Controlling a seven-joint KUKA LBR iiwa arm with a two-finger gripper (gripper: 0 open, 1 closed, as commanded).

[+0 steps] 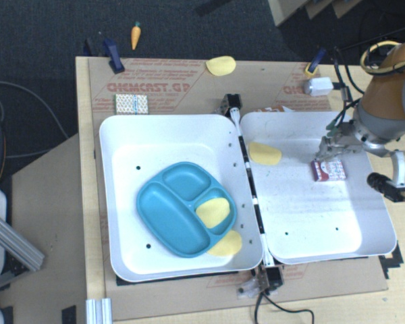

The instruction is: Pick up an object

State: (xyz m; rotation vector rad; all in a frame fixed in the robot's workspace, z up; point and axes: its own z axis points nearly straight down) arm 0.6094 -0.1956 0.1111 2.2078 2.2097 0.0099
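Your pincer [327,155] sits just above the small red-and-white packet [329,171] in the right bin [364,245]; I cannot tell its opening. Centre it over the packet, descend straight, then close.

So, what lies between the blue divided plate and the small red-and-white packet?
In the camera view, between the blue divided plate and the small red-and-white packet lies a flat yellow oval piece, past the bins' shared rims.
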